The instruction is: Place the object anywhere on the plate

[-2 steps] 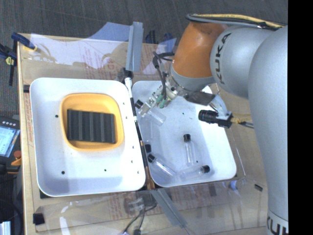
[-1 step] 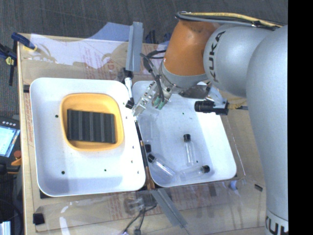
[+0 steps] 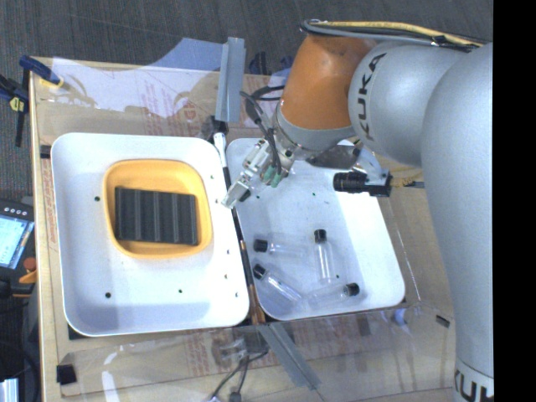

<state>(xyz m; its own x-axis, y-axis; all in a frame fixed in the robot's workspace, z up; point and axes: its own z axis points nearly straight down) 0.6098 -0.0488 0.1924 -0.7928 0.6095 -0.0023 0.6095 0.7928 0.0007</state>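
Pincer (image 3: 237,193): above right bin (image 3: 368,224), far-left corner; open or closed, cannot tell. Vials (image 3: 323,262): loose in right bin, camera-side of pincer, nearest lying crosswise. Plate (image 3: 155,172): left bin (image 3: 84,266)

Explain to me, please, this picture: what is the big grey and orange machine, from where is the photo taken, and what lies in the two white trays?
The machine is a robot arm, reaching in from the right. One fixed camera above the bench looks down at a slant. The arm's hand hangs near the border between the two white bins; I see no object in it. The left bin holds a yellow plate with a dark ribbed insert. The right bin holds four clear tubes with black caps. A tube should go onto the plate; none lies there now.
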